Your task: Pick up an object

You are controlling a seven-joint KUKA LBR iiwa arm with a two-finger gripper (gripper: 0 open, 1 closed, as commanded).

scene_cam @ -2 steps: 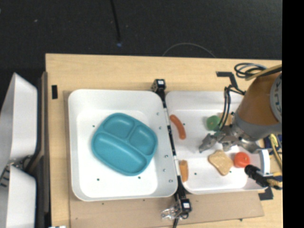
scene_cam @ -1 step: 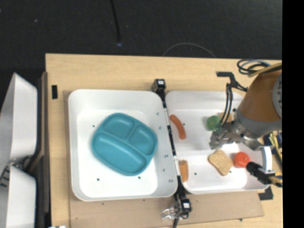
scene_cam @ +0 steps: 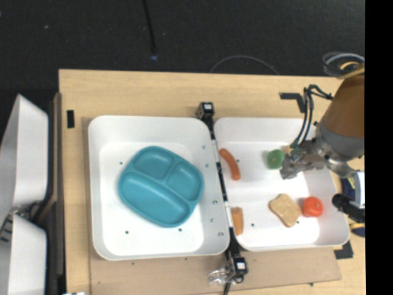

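Evidently the gripper (scene_cam: 291, 169) hangs low in the right bin (scene_cam: 258, 238), just beside the green ball (scene_cam: 275, 158) (its likely target); whether it is parted or closed I cannot tell. Toast (scene_cam: 285, 209) and tomato (scene_cam: 313, 207) lie nearby.

gripper (scene_cam: 290, 169) beside green ball (scene_cam: 274, 158), right bin (scene_cam: 258, 244)

Two white bins (scene_cam: 98, 165) on the bench, one blue divided plate (scene_cam: 161, 185), two sausages (scene_cam: 231, 163), one toast slice (scene_cam: 285, 209), one tomato (scene_cam: 313, 207), one green item (scene_cam: 274, 158).
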